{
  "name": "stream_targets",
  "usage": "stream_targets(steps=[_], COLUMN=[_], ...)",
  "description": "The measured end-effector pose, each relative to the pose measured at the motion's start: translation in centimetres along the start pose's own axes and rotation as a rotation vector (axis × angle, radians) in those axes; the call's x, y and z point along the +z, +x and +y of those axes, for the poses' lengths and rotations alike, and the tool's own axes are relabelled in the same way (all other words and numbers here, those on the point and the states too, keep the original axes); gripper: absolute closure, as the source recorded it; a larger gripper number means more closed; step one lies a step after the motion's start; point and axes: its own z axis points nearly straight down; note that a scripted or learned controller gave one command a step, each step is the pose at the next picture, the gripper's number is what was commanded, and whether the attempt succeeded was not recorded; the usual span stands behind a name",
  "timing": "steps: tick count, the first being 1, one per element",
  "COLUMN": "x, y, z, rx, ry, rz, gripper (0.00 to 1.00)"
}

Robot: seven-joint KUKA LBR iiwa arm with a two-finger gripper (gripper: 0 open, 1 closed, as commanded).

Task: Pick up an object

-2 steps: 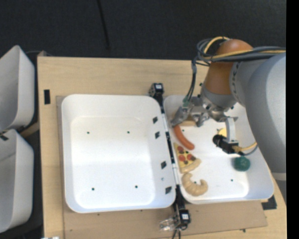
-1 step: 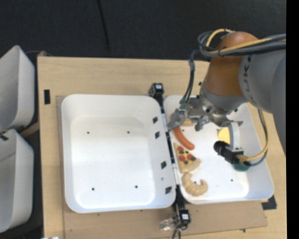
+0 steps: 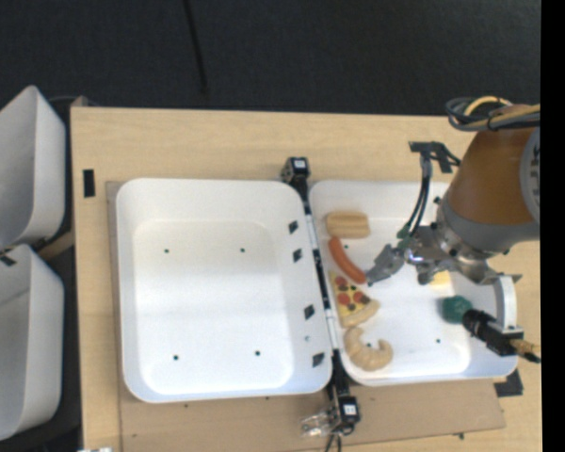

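Pincer (image 3: 388, 262) hovered over right bin (image 3: 405, 361), beside red sausage (image 3: 347, 260); finger spread could not be told

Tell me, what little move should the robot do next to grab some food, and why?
Probably lower the pincer a bit toward the red sausage. The pincer sits in the right bin right beside the sausage, with nothing seen between its tips. The bread roll, pizza slice and croissant lie farther off, so the sausage looks like the easiest pick.
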Motion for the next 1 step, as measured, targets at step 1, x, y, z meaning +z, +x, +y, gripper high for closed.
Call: stream_targets(steps=[1], x=[4.54], y=[-0.66], z=[8.38], rx=[-0.012], ry=[-0.004], rz=[0.002], gripper=[0.00])
